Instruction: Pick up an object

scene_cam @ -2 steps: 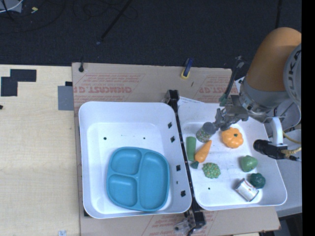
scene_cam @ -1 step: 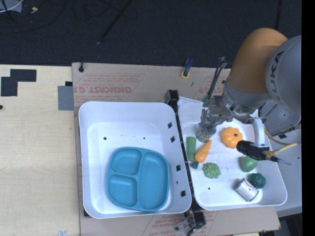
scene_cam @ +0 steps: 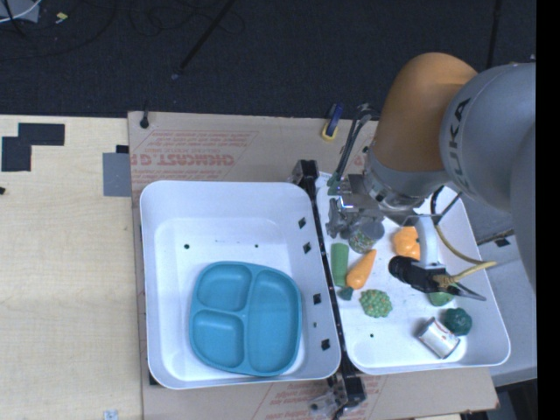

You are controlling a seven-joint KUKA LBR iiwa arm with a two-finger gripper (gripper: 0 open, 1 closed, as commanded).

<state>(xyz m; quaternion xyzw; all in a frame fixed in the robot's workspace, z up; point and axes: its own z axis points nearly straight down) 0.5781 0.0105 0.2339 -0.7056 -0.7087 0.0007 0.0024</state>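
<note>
Gripper: I (scene_cam: 353, 226) hang over the far left part of the right bin (scene_cam: 398, 353).
Grip: I cannot tell from this view whether I am released or clenched.
Left edge: the wall between the right bin and the left bin (scene_cam: 219, 201) runs just left of me, so room is tight on that side.
Far edge: the right bin's far wall is close behind me.
Open room: bare white floor lies in the near left of the right bin, nearer than the broccoli (scene_cam: 375, 303) and left of the can (scene_cam: 436, 338).
Carrot (scene_cam: 360, 269): it lies just on the near side of me, tilted, with its tip pointing far and right.
Green stick (scene_cam: 339, 261): it lies along the left wall, just beside the carrot and just near of me.
Broccoli: it sits nearer than the carrot, close to it but apart.
Orange lump (scene_cam: 405, 239): it lies to my right, near.
Can: it lies on its side toward the near right corner, well apart from me.
Green ball (scene_cam: 456, 321): it sits just far and right of the can.
Left bin: a blue tray (scene_cam: 245, 318) fills its near part, and the far strip of floor is bare.
</note>
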